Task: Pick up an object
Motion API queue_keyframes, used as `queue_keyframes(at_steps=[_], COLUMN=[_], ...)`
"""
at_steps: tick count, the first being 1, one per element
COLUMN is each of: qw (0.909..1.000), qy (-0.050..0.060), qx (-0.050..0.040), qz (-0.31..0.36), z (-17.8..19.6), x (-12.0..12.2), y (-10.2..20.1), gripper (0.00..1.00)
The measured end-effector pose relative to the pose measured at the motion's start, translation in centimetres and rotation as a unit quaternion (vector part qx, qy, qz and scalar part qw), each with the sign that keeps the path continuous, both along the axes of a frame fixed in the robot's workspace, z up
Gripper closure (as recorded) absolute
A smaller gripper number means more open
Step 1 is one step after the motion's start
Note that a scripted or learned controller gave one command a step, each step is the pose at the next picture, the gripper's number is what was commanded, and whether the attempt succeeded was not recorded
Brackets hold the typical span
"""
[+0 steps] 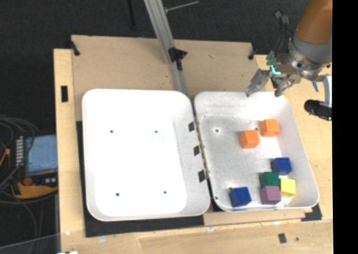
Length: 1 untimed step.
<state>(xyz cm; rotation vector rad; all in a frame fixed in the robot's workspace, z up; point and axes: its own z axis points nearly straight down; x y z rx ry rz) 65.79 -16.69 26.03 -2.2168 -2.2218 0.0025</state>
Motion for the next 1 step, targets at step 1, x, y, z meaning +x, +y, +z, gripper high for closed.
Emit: queue_keyframes(at_steps=[1], qw=[1.0], qy=[-0.002], qx=[-0.002], qz=[0.001], z=[0.3], x=[0.06], y=[-0.1], gripper=[0.0])
